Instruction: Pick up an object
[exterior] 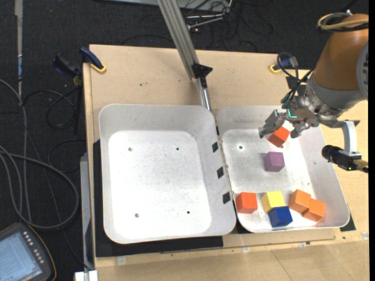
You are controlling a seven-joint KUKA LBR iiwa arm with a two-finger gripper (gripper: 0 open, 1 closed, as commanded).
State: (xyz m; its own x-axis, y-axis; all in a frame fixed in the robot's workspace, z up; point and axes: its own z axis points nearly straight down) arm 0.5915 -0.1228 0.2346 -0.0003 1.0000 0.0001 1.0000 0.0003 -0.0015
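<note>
A wooden bench is carrying two white bins.
The gripper is hanging over the right bin, its fingers clamping an orange block above a purple cube.

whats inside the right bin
In the right bin: a purple cube, two orange blocks, an orange cube, a yellow cube, a blue cube. The gripper covers the floor beneath it.
</note>
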